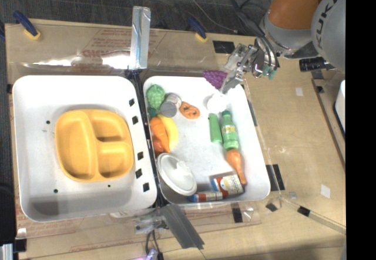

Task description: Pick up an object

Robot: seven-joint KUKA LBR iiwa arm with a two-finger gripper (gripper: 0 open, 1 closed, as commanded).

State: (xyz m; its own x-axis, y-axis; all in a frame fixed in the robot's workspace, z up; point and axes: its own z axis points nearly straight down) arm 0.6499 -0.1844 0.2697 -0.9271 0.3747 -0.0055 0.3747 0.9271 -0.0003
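Purple grapes [215, 78] lay at the far rim of the right bin [258, 141], just beside the gripper [235, 74], and appeared to be the nearest candidate for the pick. In the camera view the gripper hung over that bin's far right corner, tilted, with the grapes just to its left; whether the jaws stood open or closed could not be told, and nothing was seen held between them. A small white object [216, 101] lay just below the gripper on the bin floor. Further in lay a green bottle [226, 130], a carrot [235, 163], a small orange piece [189, 110], a green leafy vegetable [155, 95], a grey can [170, 105], a white bowl [176, 175] and a labelled tin [228, 183]. The left bin [23, 100] held a yellow divided tray [94, 142].

To perform the step well, the approach should be centred over the grapes, clear of the bin wall, before descent. The rim likely limited finger clearance on the far side. The cluster would probably deform, so closing should be low around its bulk
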